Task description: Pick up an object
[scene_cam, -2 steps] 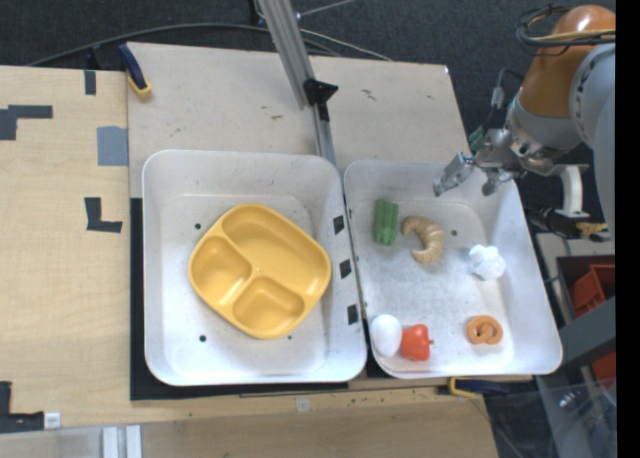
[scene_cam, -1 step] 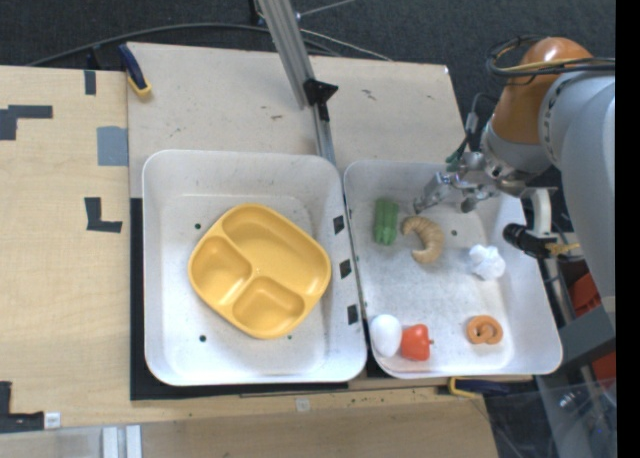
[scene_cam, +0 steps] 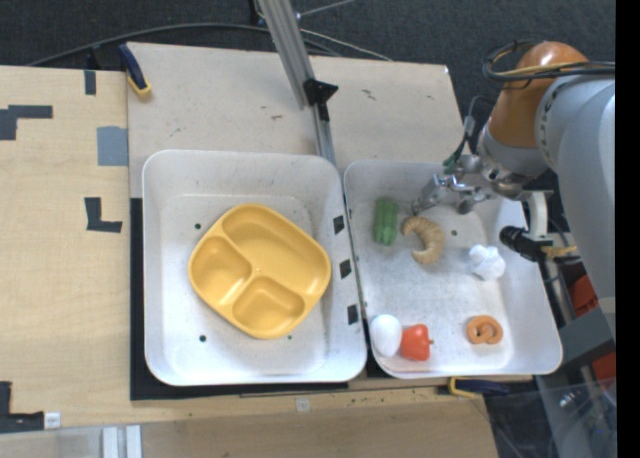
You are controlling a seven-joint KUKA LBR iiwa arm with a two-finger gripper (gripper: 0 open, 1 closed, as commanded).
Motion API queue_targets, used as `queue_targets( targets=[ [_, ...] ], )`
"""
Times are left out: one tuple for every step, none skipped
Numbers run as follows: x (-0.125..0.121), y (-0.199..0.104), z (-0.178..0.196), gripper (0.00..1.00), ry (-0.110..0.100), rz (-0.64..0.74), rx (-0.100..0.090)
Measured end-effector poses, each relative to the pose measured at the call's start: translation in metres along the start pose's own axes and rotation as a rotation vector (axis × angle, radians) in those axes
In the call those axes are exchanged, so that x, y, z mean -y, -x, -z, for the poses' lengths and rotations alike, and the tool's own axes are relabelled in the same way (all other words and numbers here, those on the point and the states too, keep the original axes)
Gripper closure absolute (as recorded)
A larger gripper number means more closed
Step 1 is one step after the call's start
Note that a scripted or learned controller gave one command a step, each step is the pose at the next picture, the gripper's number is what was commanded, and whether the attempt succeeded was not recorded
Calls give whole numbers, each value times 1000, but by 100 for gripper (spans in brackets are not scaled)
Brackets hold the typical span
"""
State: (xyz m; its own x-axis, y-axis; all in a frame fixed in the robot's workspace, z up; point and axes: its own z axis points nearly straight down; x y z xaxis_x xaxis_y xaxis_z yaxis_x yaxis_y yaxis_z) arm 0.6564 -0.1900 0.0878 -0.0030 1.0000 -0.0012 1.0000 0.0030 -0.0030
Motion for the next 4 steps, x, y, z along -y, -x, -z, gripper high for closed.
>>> queue_targets(
  targets=[
    [-1,-1,11,100,1,2,1],
    [3,-10,61,100,7,-1,0],
    [11,-9,121,100,8,-2,0],
    [8,-9,164,100,7,-1,0]
  ],
)
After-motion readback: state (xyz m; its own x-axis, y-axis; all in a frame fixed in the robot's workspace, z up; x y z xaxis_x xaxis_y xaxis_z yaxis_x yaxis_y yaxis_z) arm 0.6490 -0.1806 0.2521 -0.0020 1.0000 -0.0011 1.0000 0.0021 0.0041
